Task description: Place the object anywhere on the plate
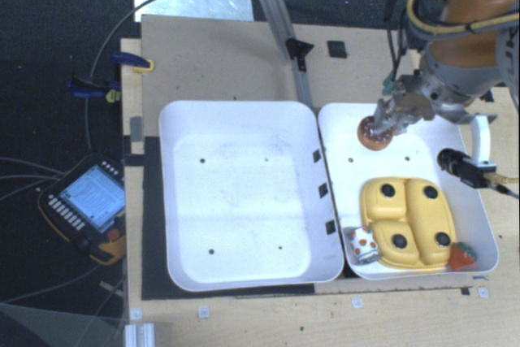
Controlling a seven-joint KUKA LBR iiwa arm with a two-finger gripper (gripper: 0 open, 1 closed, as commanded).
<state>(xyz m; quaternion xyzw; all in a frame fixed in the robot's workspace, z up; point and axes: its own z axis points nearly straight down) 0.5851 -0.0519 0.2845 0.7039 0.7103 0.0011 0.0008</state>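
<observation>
Camera view, looking down at a slant, takes in two shallow white bins side by side on a tan bench. The left bin (236, 191) has a bare floor with a few small dark dots. The right bin (341, 138) holds the action. A yellow plate (408, 222) with three moulded compartments sits toward its near right part, each compartment marked by a dark dot. Just off the plate's near left corner lies a small white object with red spots (363, 245), resting against the bin's near wall, and at the plate's near right corner there is a small red strawberry-like piece (463, 256). The grey arm (463, 28) with its orange band comes in from the right and bends down over the far part of the right bin. Its gripper (382, 126) sits right on top of a round brown doughnut-like object (375, 138), which lies on the bin floor well apart from the plate — toward the far left of that bin. Whether the pincer is apart or closed on the brown thing I cannot tell; the wrist hides the tips. A black cylindrical fitting (457, 164) juts over the bin's right rim. Off the bench to the left, a handheld control pendant (88, 203) with a lit screen lies on the dark floor among cables.
</observation>
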